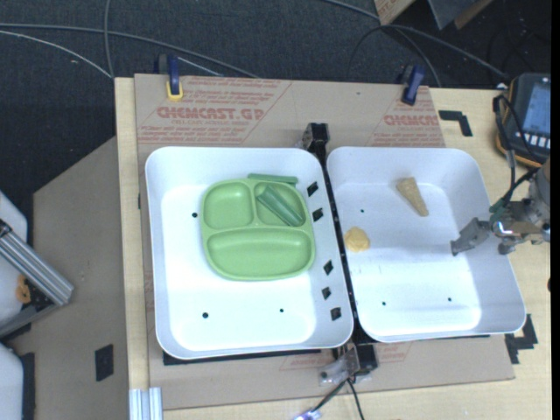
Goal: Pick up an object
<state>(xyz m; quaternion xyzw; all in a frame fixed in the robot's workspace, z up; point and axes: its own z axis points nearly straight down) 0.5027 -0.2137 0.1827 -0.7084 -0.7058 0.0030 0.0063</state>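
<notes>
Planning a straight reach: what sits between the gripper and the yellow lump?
Nothing: the camera view shows bare white bin floor between the gripper and the yellow lump.

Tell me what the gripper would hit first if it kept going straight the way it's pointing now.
The gripper points left and slightly down over the right bin. Its line crosses bare bin floor, passing below the yellow lump, so probably the divider wall; height is unclear.

two shallow white bins (175,234): smooth plastic, slight sheen
round green divided plate (258,252): smooth matt plastic
flat tan bench board (227,112): matt cardboard, printed red lettering
dark floor covering (70,59): rough, carpet-like
silvery ribbed bar (35,265): bare metal
</notes>
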